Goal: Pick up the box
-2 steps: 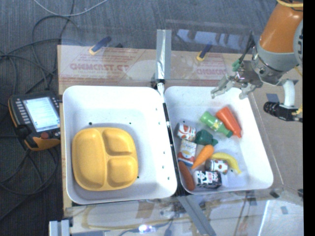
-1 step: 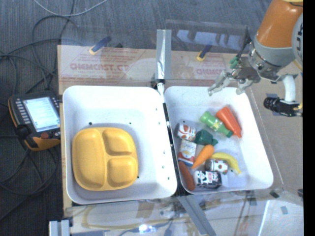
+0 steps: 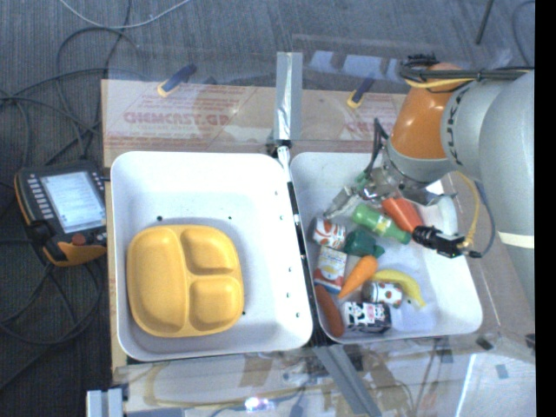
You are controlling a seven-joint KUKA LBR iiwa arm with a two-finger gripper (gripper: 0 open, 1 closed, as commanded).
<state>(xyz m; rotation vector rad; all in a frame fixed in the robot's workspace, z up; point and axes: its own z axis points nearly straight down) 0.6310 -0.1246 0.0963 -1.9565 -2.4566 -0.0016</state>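
Box (image 3: 331, 266) was my best guess for the small white and orange carton low in the right bin (image 3: 460, 315), pressed between a carrot (image 3: 358, 276) and a sausage (image 3: 328, 311); a grab there could catch those toys instead, or push the carton flat; farther back, the gripper (image 3: 369, 191) hung over a green bottle (image 3: 380, 222); whether it was gripping anything, I could not tell; the arm's wrist hid it.
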